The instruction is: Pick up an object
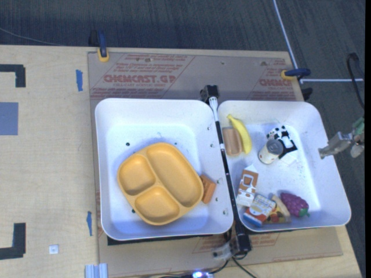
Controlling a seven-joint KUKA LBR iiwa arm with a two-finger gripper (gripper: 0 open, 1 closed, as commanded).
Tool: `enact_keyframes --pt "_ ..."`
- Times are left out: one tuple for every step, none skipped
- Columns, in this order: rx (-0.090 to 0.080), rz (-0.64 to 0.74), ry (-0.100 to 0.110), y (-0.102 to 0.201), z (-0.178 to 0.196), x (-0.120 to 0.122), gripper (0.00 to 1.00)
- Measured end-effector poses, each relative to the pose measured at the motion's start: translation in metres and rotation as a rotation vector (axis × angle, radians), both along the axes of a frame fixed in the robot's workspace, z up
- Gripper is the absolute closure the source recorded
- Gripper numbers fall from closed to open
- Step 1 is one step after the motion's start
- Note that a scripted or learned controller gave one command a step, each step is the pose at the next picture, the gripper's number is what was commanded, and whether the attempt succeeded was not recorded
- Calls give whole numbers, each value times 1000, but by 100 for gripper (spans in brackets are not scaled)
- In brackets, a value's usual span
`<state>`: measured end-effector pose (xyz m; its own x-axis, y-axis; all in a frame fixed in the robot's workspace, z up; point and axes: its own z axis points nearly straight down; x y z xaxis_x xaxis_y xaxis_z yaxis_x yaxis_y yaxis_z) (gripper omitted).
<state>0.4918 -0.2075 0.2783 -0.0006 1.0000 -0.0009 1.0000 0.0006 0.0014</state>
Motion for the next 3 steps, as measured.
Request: enact_keyframes --pt "2 0 3 53 -122 12 0" --pt "0 -1 -1 87 -185 -9 0" --pt "-2 -1 -5 87 -175 -8 100"
